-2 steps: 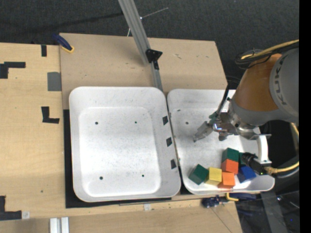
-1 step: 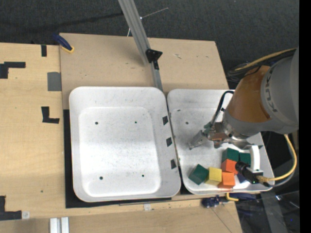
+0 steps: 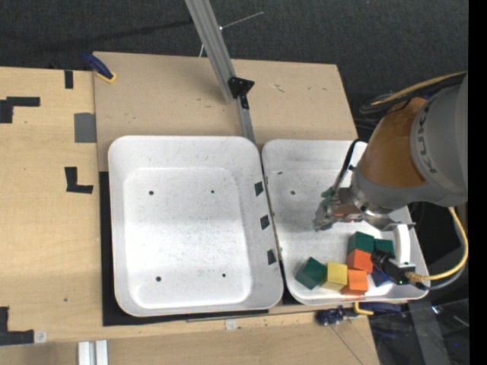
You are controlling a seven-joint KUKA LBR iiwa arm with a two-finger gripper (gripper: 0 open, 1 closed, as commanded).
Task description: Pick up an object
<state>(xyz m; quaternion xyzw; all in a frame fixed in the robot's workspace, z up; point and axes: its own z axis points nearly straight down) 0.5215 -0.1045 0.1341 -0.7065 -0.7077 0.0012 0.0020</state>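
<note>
Down over the right bin point(image 3: 304, 166), the gripper point(image 3: 329, 217) hangs above bare floor; whether it is released, clenched or grasping, I cannot tell. Just beyond it, toward the bin's near corner, lie the green block point(image 3: 310, 272), yellow block point(image 3: 337, 274) and orange block point(image 3: 355, 280).
</note>
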